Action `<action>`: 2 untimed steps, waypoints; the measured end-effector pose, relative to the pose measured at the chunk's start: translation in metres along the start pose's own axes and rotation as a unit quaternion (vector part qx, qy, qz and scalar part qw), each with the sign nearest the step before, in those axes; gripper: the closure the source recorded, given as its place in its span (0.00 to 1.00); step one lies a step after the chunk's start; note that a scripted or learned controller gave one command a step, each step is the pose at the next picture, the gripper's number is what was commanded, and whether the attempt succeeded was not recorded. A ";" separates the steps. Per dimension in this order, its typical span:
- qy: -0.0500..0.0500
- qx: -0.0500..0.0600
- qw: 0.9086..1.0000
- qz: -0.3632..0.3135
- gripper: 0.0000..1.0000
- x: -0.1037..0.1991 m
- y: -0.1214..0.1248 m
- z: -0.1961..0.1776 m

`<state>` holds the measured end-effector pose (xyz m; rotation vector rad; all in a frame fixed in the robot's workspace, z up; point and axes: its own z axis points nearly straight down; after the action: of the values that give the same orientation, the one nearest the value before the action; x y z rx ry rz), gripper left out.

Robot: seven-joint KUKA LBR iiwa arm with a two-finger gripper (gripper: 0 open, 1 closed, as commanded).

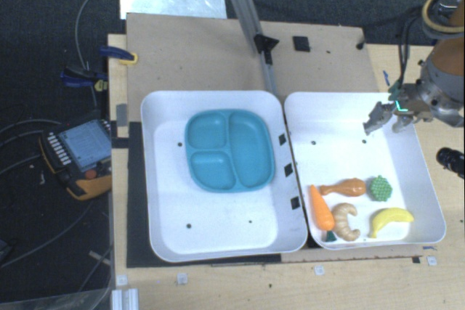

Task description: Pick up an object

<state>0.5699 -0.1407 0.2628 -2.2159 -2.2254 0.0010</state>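
Toys for the picking lie clustered in the lower part of the right bin (429,178), toward the frame's lower right: a toy carrot (321,207) standing on its tip against the bin's left wall, a brown drumstick (344,189) lying crosswise just above it, a green broccoli floret (380,189) at the drumstick's right end, a tan croissant (346,221) beside the carrot, and a yellow banana (390,220) at the right of the group.

We see the gripper (387,118) at the right of the frame, over the upper part of that same bin, well apart from the toys. Its two fingers show as separate grey prongs with a gap between them, so we read it as spread and carrying nothing.

The left bin (163,178) bears a blue divided plate (230,150), and we judge it plays no part in this step.

By our reading the step in hand is the approach, with the grasp not yet begun. To do it well, we would choose the banana: it lies a little clear of the others, while the carrot, drumstick and croissant crowd together, close to or touching one another. We would bring the gripper down the frame until it stands above the banana's middle, turn the wrist so the fingers straddle the narrow width across the curve, and descend straight. We must watch the bin's lower right wall, which is near, and avoid nudging the broccoli just above.
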 end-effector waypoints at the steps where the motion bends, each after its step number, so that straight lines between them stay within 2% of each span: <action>1: 0.000 -0.001 1.000 0.000 0.00 0.000 0.001 -0.001; 2: 0.000 0.000 1.000 0.001 0.00 0.002 0.005 0.041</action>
<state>0.5744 -0.1389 0.2220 -2.2194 -2.2237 0.0008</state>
